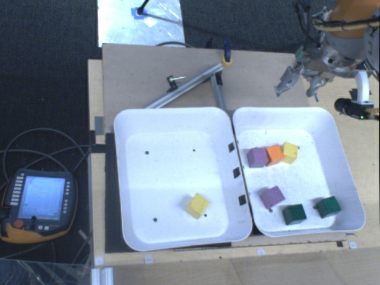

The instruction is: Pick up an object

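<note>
My gripper hangs above the bench just beyond the far edge of the right bin, fingers spread apart with nothing between them. In that bin a purple cube, an orange cube and a yellow cube lie in a row touching each other. Nearer the front lie another purple cube and two dark green cubes. One yellow cube sits alone in the left bin, near its front.
A metal bar frame lies on the board behind the left bin, with a blue-and-yellow clamp. A teach pendant with cables rests at the far left. A silver sheet lies on the floor beyond.
</note>
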### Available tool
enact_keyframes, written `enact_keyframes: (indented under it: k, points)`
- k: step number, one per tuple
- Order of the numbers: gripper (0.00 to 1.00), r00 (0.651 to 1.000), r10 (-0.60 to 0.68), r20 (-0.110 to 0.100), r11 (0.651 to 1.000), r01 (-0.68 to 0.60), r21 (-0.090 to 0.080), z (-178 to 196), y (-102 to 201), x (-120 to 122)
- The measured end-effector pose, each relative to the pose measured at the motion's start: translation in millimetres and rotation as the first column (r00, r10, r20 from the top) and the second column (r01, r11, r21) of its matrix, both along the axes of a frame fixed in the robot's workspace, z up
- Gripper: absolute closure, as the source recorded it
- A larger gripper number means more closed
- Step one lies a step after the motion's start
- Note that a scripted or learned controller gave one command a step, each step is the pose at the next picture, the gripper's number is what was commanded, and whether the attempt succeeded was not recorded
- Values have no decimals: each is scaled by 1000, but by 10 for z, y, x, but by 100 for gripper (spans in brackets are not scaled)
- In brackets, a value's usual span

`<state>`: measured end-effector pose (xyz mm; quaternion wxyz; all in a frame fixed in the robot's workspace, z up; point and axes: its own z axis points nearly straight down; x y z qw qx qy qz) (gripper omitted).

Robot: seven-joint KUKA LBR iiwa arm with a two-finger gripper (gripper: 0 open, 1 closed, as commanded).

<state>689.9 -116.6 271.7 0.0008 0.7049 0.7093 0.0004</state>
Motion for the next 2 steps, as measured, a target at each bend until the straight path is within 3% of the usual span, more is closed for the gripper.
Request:
enact_keyframes:
  k: [1, 2]
  points:
    - [0, 1000, 0, 0, 1000, 0, -1, 0, -3, -1]
    - [0, 1000, -2, -4, 1000, 2, 0, -409, -14, -2]
